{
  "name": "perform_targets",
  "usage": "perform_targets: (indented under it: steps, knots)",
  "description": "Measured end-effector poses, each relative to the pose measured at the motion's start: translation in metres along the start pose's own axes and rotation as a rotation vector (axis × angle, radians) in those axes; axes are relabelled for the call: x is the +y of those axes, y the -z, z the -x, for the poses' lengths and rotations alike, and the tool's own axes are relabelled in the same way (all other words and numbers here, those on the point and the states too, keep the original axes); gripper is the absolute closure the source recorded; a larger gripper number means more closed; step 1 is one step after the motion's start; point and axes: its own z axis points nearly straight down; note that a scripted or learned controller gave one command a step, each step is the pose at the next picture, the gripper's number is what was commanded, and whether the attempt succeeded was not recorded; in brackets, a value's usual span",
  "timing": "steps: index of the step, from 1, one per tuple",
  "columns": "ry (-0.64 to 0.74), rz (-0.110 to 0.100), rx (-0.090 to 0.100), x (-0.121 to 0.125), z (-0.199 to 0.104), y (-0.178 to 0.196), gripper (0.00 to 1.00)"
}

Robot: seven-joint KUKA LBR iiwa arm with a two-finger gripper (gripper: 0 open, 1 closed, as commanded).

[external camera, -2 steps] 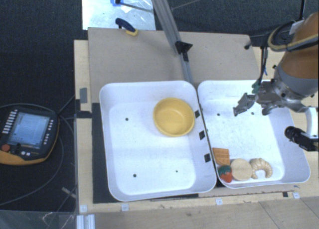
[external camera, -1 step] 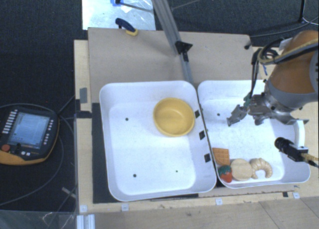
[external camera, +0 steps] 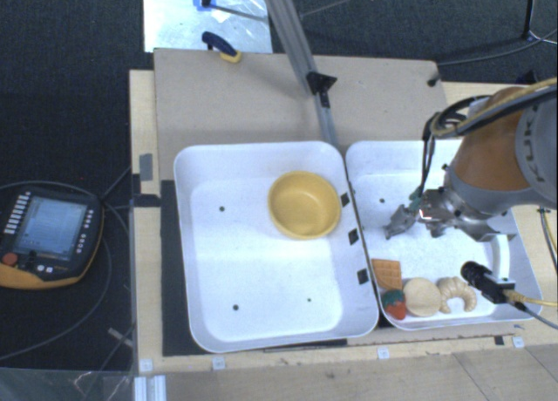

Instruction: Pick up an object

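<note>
Camera view: claw (external camera: 403, 221) low inside the right shallow white plastic bin (external camera: 375, 168); finger state cannot be told. Below it lie a square tan cracker (external camera: 387, 272), red strawberry-like piece (external camera: 395, 303), pale round bun (external camera: 421, 295) and croissant (external camera: 458, 292). Round yellow bowl (external camera: 303, 205) sits left.

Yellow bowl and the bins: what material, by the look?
Yellow bowl: likely moulded plastic, matte; even colour, soft rounded rim, no sharp glare. Left bin and right bin: probably thin formed white plastic, slight sheen; rounded corners, raised lip. The look alone can't confirm either.
</note>
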Motion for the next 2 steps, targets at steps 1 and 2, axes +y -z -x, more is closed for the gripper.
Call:
perform_targets:
  steps: [1,2]
  knots:
    - [0.000,0.001,0.000,-0.001,0.000,-0.050,0.00]
    - [0.000,0.006,-0.001,0.001,0.000,-0.038,1.00]
